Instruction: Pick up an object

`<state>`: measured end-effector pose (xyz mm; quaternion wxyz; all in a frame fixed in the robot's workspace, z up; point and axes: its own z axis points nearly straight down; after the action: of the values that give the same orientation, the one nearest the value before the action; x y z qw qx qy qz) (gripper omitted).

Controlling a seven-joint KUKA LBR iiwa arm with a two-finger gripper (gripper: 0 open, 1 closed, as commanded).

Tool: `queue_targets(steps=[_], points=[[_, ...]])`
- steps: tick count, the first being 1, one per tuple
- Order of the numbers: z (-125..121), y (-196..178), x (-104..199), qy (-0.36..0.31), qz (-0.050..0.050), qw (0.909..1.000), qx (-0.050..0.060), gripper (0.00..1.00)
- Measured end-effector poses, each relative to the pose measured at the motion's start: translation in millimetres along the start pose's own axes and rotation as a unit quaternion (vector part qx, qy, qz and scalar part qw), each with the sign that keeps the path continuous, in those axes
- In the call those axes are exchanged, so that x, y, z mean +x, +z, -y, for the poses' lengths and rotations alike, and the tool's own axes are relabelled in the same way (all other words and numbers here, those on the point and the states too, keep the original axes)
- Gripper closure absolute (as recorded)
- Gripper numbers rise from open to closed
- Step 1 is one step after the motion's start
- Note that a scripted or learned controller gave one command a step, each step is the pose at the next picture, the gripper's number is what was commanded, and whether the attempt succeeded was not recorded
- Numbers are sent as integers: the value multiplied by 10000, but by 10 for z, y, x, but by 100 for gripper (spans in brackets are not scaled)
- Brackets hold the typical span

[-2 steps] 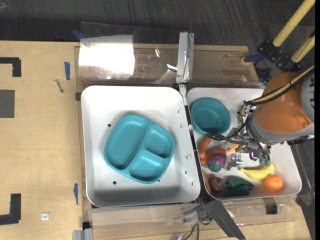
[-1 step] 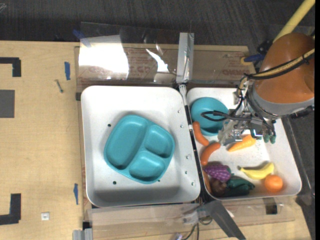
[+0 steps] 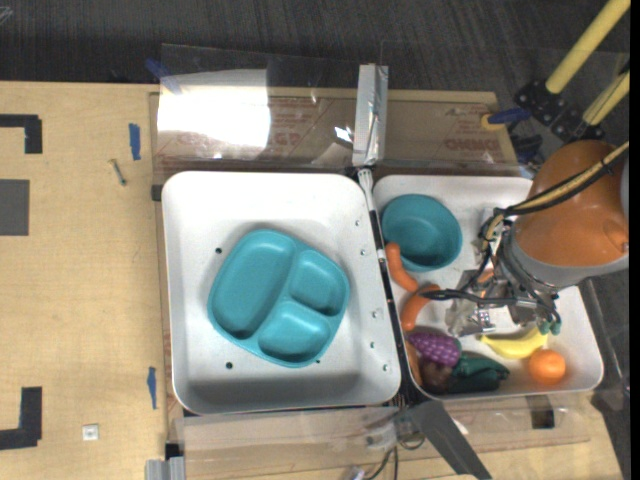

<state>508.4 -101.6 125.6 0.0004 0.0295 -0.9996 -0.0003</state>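
The right bin holds several toy foods. A teal bowl sits at its back left, with an orange carrot beside it and a second orange piece below. Purple grapes and a dark green item lie along the front wall. A yellow banana and an orange lie at the front right. My gripper hangs low in the middle of this bin, between the orange piece and the banana. The wrist and its cables hide what lies under it.
The left bin holds a teal divided plate. A metal divider stands upright behind the seam between the bins. The arm's orange band overhangs the right bin's right side. Yellow poles rise at the top right.
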Motion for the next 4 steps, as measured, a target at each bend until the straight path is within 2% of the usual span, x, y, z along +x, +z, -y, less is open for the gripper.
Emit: queue_targets(steps=[1,2,3,4], points=[[-9,-32,-25,-15,39,10000,7,0],[297,379,-494,-311,-53,9995,7,0],[284,228,-573,-315,96,9995,29,100],[313,263,-523,-297,9,9996,27,0]])
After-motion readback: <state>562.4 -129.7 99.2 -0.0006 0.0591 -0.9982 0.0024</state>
